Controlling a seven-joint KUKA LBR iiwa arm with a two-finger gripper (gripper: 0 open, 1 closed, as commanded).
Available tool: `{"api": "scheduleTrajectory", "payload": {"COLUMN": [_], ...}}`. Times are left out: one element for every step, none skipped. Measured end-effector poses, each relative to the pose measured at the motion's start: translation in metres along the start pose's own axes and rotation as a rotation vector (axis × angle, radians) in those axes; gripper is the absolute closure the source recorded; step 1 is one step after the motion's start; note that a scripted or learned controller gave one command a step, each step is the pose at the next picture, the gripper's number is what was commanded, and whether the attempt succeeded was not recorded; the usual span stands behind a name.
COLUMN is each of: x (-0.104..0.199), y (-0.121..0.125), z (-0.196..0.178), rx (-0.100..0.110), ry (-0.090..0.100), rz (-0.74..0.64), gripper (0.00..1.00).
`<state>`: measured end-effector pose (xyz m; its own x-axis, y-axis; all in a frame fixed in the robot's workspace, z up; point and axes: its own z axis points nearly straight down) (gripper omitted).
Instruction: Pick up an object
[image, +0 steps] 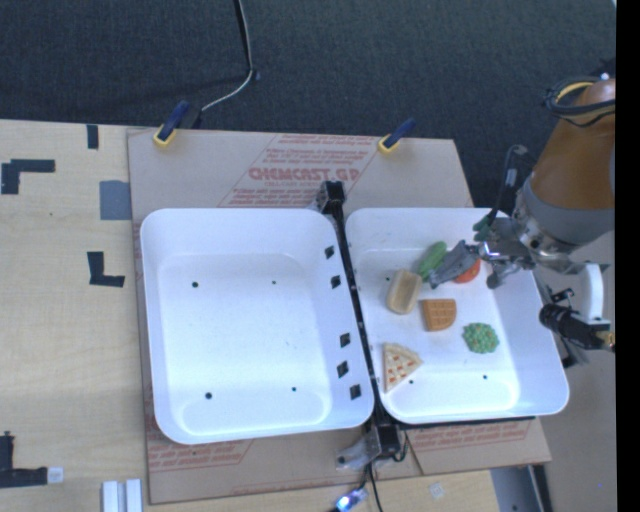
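bench: wooden top with a cardboard sheet (300, 170) on it, red print on the far part, clipped down by two yellow and blue clamps (172, 124) at the far edge
left bin (160, 300): white and shallow, just a few small dark dots on its floor
right bin (520, 390): sits right against the left one, a black divider strip (345, 300) runs along the seam between them
arm (575, 150): comes in from the right, orange band above a grey wrist, hanging over the far right part of the right bin
gripper (462, 262): points left, low over the far middle of the right bin. honestly cannot tell if the fingers are apart or together, it's all dark clutter there
green piece (432, 259): long green thing lying slanted, just left of the gripper tip, touching or nearly so
orange-red piece (468, 272): right at the gripper, partly hidden by it, can't say if it's gripped
tan piece (403, 291): pale beige lump, left of the green one
brown block (438, 314): orange-brown, middle of the bin
green floret (481, 337): bumpy broccoli-looking thing, right of the brown block
wedge (399, 364): yellowish triangle with dots, near left part of the bin
cable (240, 60): thin pale wire running off past the far edge
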<state>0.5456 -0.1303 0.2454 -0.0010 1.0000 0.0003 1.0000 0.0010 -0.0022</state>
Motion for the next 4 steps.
{"api": "scheduleTrajectory", "payload": {"x": [-0.012, -0.037, -0.036, -0.036], "y": [0.087, 0.124, 0.123, 0.123], "z": [0.058, 0.129, 0.115, 0.116], "rx": [-0.004, -0.002, -0.001, 0.0], "ry": [-0.003, -0.003, -0.004, -0.004], "rz": [-0.003, -0.001, -0.001, -0.001], "gripper": [0.0, 0.0, 1.0, 0.0]}}
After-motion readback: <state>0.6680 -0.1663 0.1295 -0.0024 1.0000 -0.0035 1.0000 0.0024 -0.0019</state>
